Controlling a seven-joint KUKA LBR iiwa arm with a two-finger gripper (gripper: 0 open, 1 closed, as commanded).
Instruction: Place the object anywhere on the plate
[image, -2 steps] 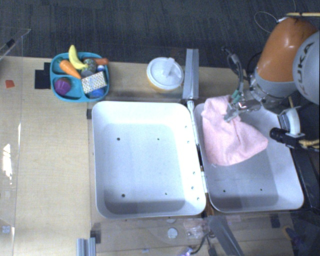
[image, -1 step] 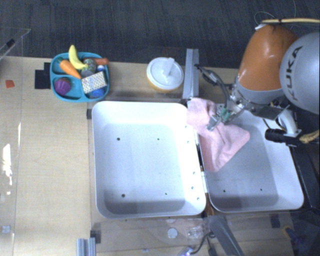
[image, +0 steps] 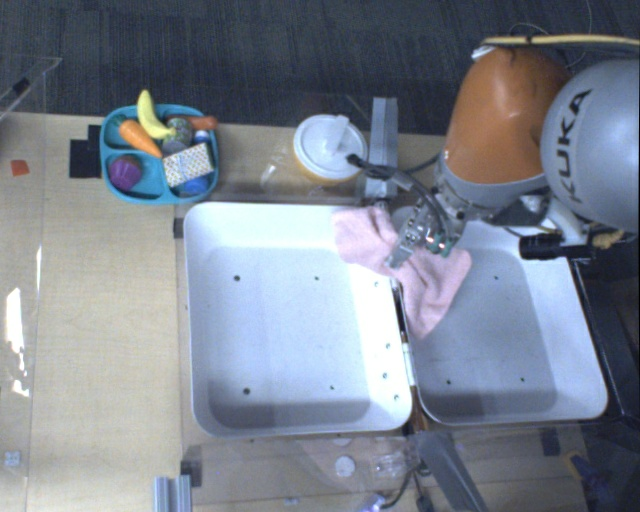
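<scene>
The pink cloth (image: 400, 262) lay over the wall between the two bins. The hand (image: 418, 238) was right on top of it. I could not tell its grip.

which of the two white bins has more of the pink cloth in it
The right bin: most of the pink cloth lies over its upper left part under the gripper, while only one corner reaches into the left bin.
</scene>
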